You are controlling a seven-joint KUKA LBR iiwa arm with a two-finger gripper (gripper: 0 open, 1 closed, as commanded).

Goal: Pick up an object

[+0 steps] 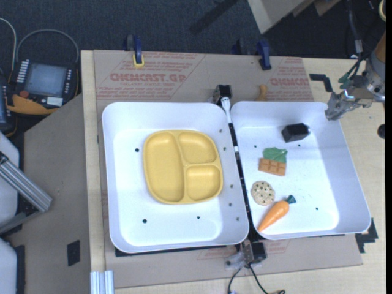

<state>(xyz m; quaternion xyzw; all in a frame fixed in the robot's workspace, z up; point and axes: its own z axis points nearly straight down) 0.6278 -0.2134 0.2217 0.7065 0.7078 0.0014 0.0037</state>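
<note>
Hovering at the upper right corner of the right bin [343, 164], the gripper [340, 106] carries nothing that can be seen, and how it is set cannot be told from this slant. Candidates lie well apart from it in that bin: a black block [295, 131] nearest, a waffle piece with a green top [273, 161], a cookie [263, 192] and a toy carrot [274, 214] toward the front. Risk looks greatest with the cookie and carrot, which lie just beside each other, so a descent could nudge one aside. Flat pieces may also slip out. A yellow divided plate [182, 165] sits in the left bin [122, 182]
</note>
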